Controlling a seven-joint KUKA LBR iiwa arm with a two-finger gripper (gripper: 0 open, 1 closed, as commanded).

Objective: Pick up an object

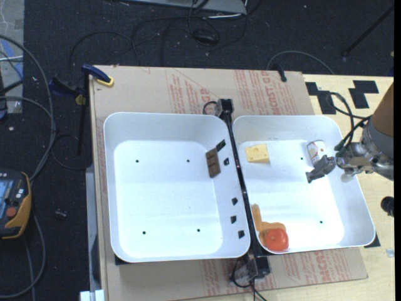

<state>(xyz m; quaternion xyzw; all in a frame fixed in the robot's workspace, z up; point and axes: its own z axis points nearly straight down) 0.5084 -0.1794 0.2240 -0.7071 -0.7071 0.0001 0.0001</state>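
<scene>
My gripper hangs over the right bin near its right wall, reaching in from the right. A small white cylinder with red marks lies just above and to the left of it, close by but apart. Further left, a yellow cheese wedge rests near the bin's left wall. At the front left corner of that bin, a red tomato touches an orange piece. In the left bin, a brown chocolate bar lies near the right wall, with a small dark piece above it.
A black divider strip runs between the two bins. The bins sit on a cardboard sheet. A blue and yellow clamp lies at its back left corner. Cables and a handheld pendant lie on the dark floor.
</scene>
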